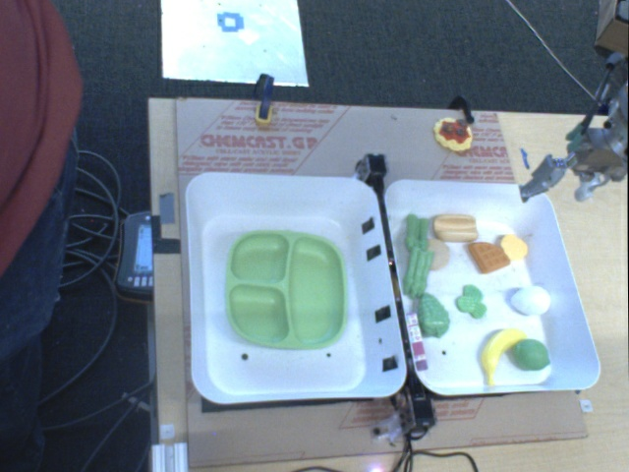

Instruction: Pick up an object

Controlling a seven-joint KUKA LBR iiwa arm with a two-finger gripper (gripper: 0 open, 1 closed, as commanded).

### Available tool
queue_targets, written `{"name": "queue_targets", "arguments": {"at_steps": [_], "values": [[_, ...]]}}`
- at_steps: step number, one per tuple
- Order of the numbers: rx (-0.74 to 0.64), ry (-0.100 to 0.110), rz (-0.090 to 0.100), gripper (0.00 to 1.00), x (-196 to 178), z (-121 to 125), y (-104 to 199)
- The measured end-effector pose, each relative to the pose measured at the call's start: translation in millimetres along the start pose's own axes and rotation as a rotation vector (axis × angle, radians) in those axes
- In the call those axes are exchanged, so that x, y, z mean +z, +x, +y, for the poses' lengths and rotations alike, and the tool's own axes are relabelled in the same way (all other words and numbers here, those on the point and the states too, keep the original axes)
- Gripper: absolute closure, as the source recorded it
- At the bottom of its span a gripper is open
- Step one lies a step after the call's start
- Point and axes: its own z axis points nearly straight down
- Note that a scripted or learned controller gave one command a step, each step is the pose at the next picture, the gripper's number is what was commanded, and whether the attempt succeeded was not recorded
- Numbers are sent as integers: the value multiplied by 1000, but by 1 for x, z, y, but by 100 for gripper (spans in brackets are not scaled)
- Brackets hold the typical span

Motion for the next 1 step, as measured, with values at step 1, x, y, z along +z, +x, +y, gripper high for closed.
{"name": "queue_targets", "arguments": {"at_steps": [1], "values": [[-6, 11, 7, 0, 59, -65, 82]]}}
